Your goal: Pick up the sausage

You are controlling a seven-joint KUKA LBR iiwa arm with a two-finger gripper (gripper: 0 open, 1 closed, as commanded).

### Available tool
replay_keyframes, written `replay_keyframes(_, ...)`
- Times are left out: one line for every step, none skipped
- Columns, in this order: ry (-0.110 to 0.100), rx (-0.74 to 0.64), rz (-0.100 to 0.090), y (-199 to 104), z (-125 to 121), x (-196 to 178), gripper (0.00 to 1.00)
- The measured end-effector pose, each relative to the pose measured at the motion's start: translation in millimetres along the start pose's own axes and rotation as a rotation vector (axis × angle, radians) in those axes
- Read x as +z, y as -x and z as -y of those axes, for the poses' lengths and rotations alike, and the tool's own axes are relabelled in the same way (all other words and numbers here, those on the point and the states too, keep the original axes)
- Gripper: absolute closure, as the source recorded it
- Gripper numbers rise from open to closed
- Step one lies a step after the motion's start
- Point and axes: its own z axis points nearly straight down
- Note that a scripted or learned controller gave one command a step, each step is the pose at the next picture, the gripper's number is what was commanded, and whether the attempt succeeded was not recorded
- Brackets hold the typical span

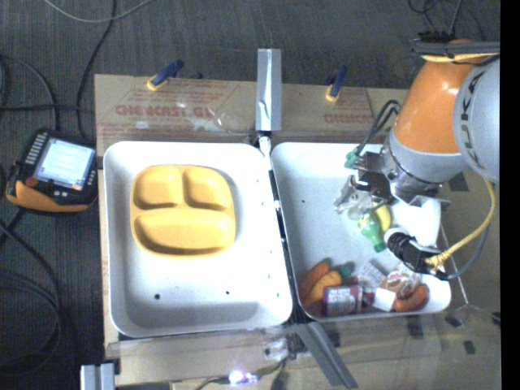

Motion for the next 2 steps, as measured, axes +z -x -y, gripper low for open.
replay_keyframes(-0.004,-0.255,-0.004,54.4,-0.7,129.6,1.0)
replay_keyframes(-0.006,-0.256,-0.004,53.8,-0.5,121.5,1.0)
